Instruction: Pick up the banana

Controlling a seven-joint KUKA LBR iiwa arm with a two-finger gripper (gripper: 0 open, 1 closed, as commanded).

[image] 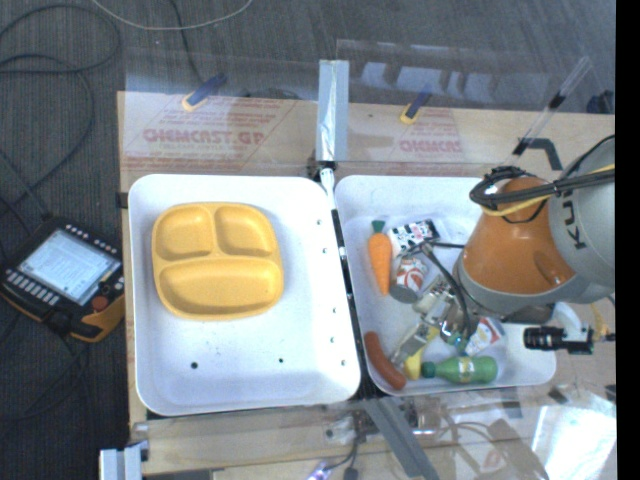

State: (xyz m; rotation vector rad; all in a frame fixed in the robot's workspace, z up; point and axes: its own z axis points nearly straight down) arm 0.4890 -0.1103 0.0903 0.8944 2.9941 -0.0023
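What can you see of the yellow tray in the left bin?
The yellow tray is a rounded-corner plate, plastic by its look, with three compartments: two smaller ones at the far side and one wide one at the near side. It lies flat and right side up in the far half of the left bin. Nothing lies in it, and the gripper is over the right bin.

Yellow banana (424,346), mostly hidden, in the right bin's front clutter beside the green bottle

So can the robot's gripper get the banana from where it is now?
Probably yes. The gripper is low in the right bin, right over the pile, and a bit of yellow that may be the banana peeks out just below it. The green bottle and hot dog crowd close, so it might slip.
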